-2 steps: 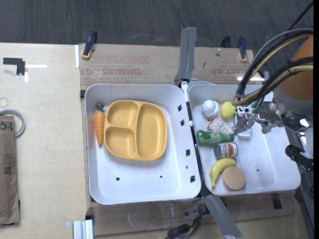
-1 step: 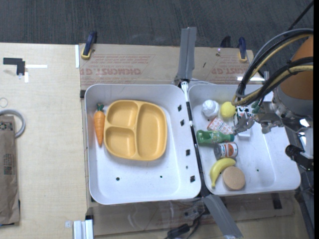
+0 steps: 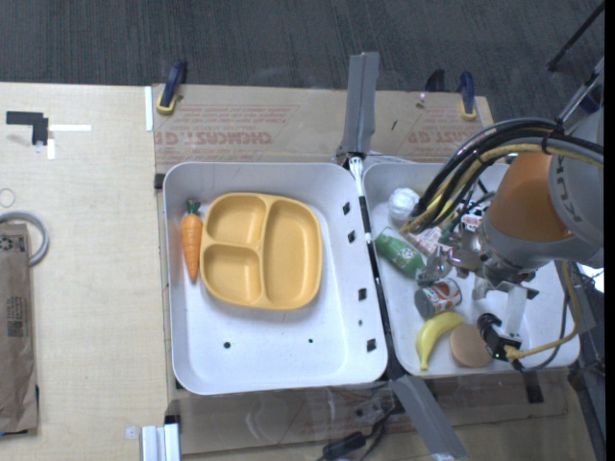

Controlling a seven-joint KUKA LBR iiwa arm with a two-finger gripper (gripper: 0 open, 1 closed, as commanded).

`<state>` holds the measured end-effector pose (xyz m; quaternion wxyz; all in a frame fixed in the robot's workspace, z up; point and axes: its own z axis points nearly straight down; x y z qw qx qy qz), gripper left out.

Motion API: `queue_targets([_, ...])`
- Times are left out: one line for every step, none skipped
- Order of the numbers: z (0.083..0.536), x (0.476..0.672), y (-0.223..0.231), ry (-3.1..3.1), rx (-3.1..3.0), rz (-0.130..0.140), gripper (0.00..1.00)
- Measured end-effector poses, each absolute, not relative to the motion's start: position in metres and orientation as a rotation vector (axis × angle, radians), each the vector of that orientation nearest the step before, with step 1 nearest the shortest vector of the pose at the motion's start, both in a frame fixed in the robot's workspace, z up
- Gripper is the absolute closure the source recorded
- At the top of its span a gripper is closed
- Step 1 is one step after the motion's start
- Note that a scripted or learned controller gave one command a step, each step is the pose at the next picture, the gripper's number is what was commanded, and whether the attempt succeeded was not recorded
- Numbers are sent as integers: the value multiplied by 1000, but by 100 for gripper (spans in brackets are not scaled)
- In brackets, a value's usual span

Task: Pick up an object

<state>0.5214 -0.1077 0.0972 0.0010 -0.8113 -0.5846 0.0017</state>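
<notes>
1. I saw the gripper (image 3: 452,269) low in the right bin (image 3: 567,358), over the can (image 3: 438,298); its grip state I couldn't tell.
2. I'd have centred squarely before lifting, avoiding the banana (image 3: 434,335).

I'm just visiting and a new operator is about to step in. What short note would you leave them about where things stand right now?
Gripper: low over the right bin, among its clutter; fingers can't be made out, nothing visibly held.
Right bin holds: a banana, a round tan disc, a small can, a green bottle, a white object.
Left bin holds: a yellow divided plate, with a toy carrot beside it.
Done: no pick confirmed.
Left: grasp and lift one object.
</notes>
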Motion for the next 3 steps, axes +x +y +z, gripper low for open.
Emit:
queue_targets([91, 560, -106, -1204, -2901, 7, 0])
queue_targets([159, 556, -168, -1274, -2872, 6, 0])
queue_targets([106, 569, -182, -320, -3135, -34, 0])
